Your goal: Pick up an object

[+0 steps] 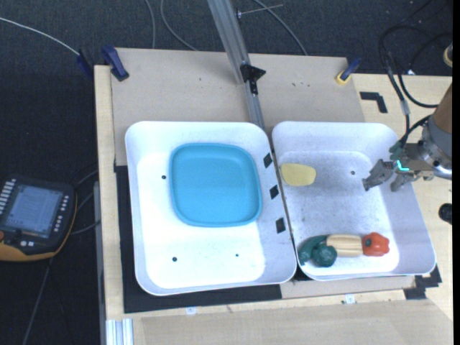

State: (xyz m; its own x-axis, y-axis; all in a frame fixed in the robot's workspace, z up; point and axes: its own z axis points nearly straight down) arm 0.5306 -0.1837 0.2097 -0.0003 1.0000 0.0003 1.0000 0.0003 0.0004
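My gripper hangs over the right side of the right bin, its two fingers spread open with nothing between them. A pale yellow flat piece lies near that bin's left wall, well to the left of the gripper. Along the bin's front edge lie a dark green object, a tan cylinder and a red object, side by side, all below the gripper.
A light blue square plate lies in the left bin. A metal pole slants down to the gap between the bins. Cables run over the dark floor, and a handheld control pendant lies at the far left.
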